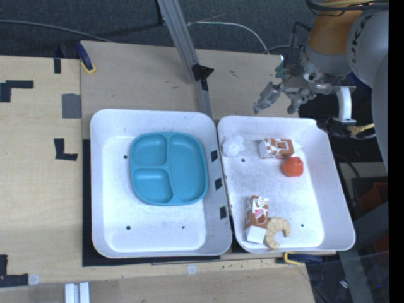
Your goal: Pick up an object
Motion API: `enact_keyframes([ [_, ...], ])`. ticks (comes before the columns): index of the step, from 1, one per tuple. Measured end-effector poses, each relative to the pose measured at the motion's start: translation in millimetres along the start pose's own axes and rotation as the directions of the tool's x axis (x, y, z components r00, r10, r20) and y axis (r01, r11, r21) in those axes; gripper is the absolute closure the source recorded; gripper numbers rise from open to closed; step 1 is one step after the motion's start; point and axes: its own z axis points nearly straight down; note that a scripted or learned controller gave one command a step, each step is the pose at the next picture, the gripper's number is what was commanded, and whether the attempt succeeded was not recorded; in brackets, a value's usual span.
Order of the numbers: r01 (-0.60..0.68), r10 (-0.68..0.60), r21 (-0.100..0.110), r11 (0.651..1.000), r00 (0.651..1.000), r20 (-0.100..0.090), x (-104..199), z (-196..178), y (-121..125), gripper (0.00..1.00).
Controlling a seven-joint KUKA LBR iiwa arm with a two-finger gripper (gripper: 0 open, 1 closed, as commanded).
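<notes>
The gripper (281, 103) hangs with jaws spread and nothing between them over the far rim of the right bin (331, 163), beyond the small carton (276, 148) and tomato (292, 166).

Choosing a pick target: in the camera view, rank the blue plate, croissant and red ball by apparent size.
1. Blue plate, by far the largest.
2. Croissant.
3. Red ball, only slightly smaller than the croissant; that pair is close.

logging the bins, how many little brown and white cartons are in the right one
2. One carton lies near the far rim of the right bin, left of the red ball. The other carton lies near the front, touching the croissant. Nothing seems hidden.
</notes>
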Motion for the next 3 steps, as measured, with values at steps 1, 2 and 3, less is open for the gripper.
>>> enact_keyframes([
  [1, 0.0, 0.0, 0.0, 1.0, 1.0, 0.0, 0, 0, 0, 0.0],
  [2, -0.001, 0.001, 0.005, 1.0, 1.0, 0.0, 10, 59, 0, 0.0],
  [3, -0.001, 0.001, 0.005, 1.0, 1.0, 0.001, 6, 122, 3, 0.0],
])
